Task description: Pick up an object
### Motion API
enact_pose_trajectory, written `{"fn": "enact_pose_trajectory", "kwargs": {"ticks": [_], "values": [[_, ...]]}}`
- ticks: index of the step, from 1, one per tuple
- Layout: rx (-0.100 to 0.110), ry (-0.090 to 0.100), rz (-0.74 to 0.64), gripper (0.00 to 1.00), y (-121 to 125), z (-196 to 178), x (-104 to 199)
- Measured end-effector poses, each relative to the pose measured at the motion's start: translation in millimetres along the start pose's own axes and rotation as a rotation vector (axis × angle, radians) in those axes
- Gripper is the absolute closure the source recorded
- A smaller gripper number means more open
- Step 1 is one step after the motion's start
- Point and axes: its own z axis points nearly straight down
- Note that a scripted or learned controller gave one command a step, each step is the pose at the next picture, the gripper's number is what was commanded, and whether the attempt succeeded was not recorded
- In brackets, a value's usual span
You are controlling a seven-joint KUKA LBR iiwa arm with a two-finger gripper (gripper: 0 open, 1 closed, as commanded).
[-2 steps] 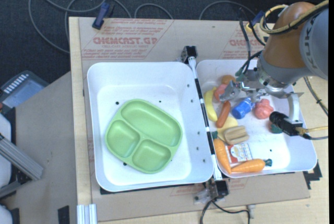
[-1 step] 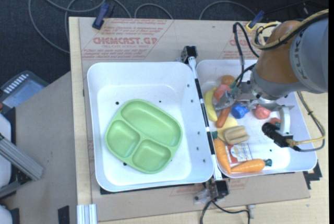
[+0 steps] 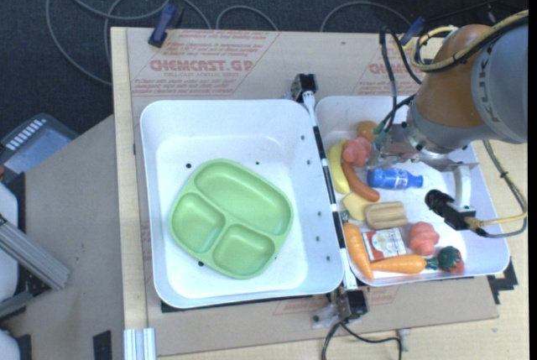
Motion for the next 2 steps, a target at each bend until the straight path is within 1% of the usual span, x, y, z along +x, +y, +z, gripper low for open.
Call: {"fn": "enact_pose_trajectory", "kwargs": {"ticks": [1,2], "values": [[0.010,0.001,0.000,0.00,-3.1,3.5,0.0],[0.034,0.009,-0.001,0.00,37.7,33.0,5.0]]}}
